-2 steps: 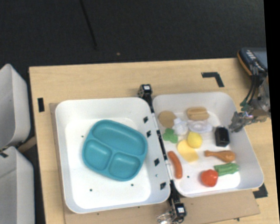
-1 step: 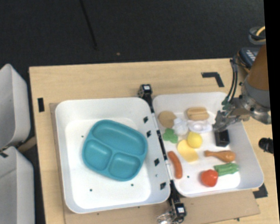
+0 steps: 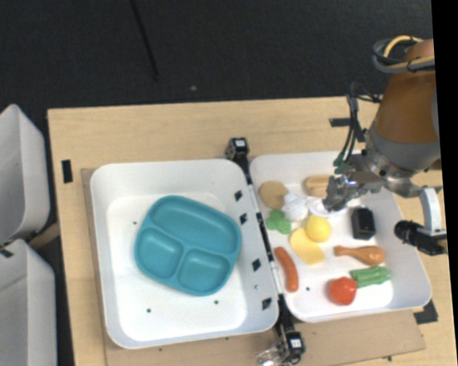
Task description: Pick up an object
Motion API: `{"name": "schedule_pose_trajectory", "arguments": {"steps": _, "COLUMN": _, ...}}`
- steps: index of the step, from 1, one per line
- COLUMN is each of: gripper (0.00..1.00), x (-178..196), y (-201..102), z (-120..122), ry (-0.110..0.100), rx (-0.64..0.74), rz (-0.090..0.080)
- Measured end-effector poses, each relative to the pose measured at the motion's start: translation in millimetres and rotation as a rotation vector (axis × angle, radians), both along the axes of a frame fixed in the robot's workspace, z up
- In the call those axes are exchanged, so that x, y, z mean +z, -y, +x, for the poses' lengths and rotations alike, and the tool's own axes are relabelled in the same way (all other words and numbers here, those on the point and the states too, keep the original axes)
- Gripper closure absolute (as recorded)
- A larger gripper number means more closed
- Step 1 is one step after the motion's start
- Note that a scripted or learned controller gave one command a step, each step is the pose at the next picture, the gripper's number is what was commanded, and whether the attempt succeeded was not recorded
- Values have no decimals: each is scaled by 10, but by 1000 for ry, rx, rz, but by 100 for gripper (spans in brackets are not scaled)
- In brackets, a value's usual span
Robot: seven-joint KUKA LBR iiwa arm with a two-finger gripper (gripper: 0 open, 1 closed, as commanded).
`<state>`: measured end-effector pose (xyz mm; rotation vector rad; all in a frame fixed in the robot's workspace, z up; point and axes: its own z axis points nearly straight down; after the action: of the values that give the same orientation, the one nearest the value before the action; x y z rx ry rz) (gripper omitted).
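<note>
Objects (image 3: 317,228) all lay in your right bin (image 3: 412,287); gripper (image 3: 338,195) hovered low, grip unreadable, nothing lifted yet

Pale wooden bench (image 3: 171,131) on a dark floor (image 3: 86,47) — white chairs (image 3: 9,225) at left.
</note>
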<state>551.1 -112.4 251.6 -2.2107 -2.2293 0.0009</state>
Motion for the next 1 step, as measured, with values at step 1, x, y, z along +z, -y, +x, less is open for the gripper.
{"name": "schedule_pose_trajectory", "arguments": {"steps": 1, "gripper": 100, "x": -3, "y": -484, "z": 14, "ry": -2, "rx": -1, "rz": 0}}
